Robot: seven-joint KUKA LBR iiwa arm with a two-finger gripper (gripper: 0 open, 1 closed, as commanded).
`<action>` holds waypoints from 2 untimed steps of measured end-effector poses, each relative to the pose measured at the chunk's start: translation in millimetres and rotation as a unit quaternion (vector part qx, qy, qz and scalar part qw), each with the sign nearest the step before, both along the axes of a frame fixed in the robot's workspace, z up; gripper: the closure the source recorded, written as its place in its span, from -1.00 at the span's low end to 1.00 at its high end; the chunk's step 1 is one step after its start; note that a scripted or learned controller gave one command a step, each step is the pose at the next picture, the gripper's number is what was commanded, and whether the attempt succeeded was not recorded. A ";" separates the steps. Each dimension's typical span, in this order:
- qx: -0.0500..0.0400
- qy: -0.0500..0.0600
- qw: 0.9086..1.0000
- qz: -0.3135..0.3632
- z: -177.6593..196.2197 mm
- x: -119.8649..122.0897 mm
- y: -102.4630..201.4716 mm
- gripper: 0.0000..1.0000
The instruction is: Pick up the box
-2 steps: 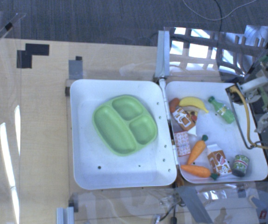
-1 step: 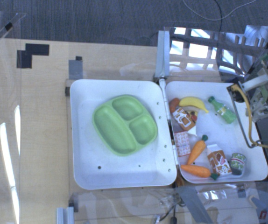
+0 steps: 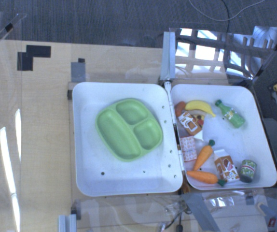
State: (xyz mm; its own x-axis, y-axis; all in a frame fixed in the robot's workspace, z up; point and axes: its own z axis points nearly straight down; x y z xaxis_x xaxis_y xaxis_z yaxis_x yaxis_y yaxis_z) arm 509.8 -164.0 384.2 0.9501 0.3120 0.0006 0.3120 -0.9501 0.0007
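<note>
White right bin [image 3: 254, 105] lies nearest the arm's side; how the claw stands I cannot tell. Closest to that side is a box [image 3: 226, 168] at lower right, between carrot [image 3: 203, 177] and can [image 3: 248, 170], long axis roughly up-frame. Two more boxes [image 3: 191, 122] hug the bin's left wall.

The print on the boxes [image 3: 191, 122] in the right bin [image 3: 254, 129] is too small to read.
</note>
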 end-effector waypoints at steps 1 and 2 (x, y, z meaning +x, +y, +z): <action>0.000 0.000 1.000 0.000 -0.4 0.0 0.2 -1.00; 0.001 0.002 0.998 0.069 -119.8 -14.4 -27.7 -1.00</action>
